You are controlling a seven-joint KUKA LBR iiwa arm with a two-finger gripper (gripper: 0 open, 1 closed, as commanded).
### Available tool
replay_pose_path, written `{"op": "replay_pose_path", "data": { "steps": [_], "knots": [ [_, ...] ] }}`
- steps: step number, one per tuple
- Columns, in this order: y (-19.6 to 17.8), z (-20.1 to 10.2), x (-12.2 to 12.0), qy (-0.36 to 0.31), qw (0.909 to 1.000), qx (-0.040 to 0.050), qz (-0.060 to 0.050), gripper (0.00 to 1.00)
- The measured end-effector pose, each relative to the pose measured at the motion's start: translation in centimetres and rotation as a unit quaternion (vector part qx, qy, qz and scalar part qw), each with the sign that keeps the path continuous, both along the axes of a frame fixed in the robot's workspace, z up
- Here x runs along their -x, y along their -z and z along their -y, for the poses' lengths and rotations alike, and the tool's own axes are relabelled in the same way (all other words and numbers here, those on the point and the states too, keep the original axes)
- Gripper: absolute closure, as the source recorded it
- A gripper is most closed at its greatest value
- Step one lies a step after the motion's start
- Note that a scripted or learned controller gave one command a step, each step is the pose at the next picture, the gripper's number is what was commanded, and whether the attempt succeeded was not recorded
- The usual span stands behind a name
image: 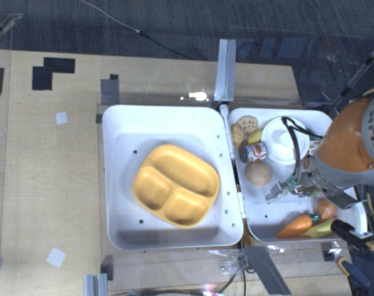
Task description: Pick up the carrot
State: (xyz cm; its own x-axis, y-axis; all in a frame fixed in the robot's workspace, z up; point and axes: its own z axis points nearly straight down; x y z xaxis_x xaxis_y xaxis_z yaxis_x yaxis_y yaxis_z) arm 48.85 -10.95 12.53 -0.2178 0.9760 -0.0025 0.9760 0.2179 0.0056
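My fingers [279, 192] hover in the right bin [265, 227]; I cannot tell whether they are spread or closed. The carrot [296, 226] lies near them against the front wall, touching a banana [321, 227]. I'd descend square across its middle.

Orange carrot [296, 226] beside yellow-green banana [322, 227]; yellow three-part plate [175, 184] in white bin [122, 128]; red-labelled can [254, 152]; tan cookies [243, 128].
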Motion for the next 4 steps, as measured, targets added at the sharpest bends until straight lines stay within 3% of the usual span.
{"op": "replay_pose_path", "data": {
  "steps": [1, 2, 3, 4],
  "knots": [
    [0.4, 1.6, 0.1, 0.059, 0.9983, -0.0004, -0.001, 0.0],
    [-0.7, -0.8, 0.0, 0.214, 0.9768, -0.0016, -0.001, 0.0],
    [1.0, -0.2, 0.1, 0.23, 0.9732, -0.0015, -0.002, 0.0],
    [1.5, 0.6, 0.1, 0.27, 0.963, -0.0019, -0.002, 0.0]
  ]
}}
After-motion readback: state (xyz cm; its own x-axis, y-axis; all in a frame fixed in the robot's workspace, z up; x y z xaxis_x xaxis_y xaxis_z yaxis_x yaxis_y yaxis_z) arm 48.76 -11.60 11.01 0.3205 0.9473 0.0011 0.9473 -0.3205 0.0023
